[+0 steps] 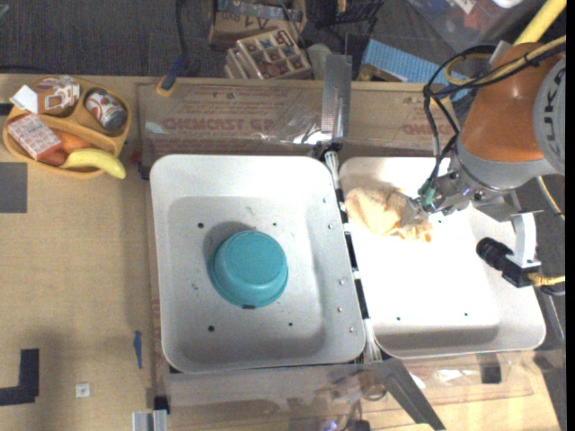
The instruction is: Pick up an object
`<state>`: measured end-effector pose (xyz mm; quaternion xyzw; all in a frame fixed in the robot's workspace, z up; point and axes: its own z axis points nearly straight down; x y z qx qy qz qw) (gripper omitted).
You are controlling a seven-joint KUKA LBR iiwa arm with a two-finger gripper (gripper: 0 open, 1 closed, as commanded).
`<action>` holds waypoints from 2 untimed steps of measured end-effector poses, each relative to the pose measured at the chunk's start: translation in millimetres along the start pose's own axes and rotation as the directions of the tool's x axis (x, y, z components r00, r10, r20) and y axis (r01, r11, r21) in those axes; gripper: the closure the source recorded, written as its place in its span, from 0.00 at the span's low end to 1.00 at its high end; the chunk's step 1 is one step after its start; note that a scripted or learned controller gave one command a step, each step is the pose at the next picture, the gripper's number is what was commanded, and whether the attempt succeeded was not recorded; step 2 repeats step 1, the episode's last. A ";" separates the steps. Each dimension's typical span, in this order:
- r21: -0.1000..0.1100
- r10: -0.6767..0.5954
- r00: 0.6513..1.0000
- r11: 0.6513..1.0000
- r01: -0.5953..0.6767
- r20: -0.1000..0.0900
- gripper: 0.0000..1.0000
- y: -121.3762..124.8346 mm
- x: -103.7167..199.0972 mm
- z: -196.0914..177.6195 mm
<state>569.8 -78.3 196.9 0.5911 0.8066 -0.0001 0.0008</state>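
End effector (424,206): low in right bin (449,321), at pale soft object (375,210); grip state unclear.
Left bin (180,196): teal bowl (250,268).

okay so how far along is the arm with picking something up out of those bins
Done: the arm has reached into the right bin, and the gripper sits low beside the pale tan object at the bin's back. In hand: nothing visibly, since whether it grips the object is hidden. Left: a confirmed grasp and lift. The teal bowl lies upside down in the left bin, apart from the gripper.
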 end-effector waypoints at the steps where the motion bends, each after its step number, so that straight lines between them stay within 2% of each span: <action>1: -0.003 0.001 1.000 1.000 -0.001 0.002 1.00 1.2 -0.6 -8.9; 2: -0.003 0.001 1.000 1.000 -0.001 0.002 1.00 1.2 -0.6 -8.9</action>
